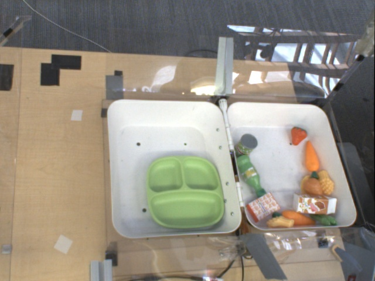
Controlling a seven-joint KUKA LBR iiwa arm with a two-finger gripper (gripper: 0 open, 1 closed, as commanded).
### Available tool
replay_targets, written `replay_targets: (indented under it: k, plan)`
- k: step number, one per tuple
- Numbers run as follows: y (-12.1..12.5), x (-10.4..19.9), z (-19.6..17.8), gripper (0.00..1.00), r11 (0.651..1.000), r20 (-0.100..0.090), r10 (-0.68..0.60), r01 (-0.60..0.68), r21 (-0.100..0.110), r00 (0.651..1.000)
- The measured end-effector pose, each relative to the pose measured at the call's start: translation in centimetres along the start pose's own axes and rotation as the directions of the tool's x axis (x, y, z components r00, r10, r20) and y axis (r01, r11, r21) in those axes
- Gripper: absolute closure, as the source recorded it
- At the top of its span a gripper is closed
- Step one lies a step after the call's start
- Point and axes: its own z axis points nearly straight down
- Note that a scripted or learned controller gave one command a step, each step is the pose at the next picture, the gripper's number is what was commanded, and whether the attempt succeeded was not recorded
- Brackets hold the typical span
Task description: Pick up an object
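The right bin (275, 119) holds several toy foods. A green bottle (249, 171) with a grey cap lies along its left wall. A red strawberry (299, 136) and an orange carrot (312, 156) lie near the right wall, above an orange-yellow fruit (317, 184). Along the front are a red-and-white carton (263, 206), a white juice box (315, 204) and another carrot (297, 218). The left bin (135, 127) carries a green divided plate (185, 191).
A metal post (224, 69) stands behind the seam between the bins. A metal frame (293, 48) sits at the back right. Wooden bench surface (53, 174) stretches to the left of the bins.
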Motion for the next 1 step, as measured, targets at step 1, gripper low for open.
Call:
replay_targets:
  k: [1]
  plan:
    - [-0.6, 2.41, 15.31, 1.0, 0.954, -0.005, -0.299, 0.299, -0.007, 0.954]
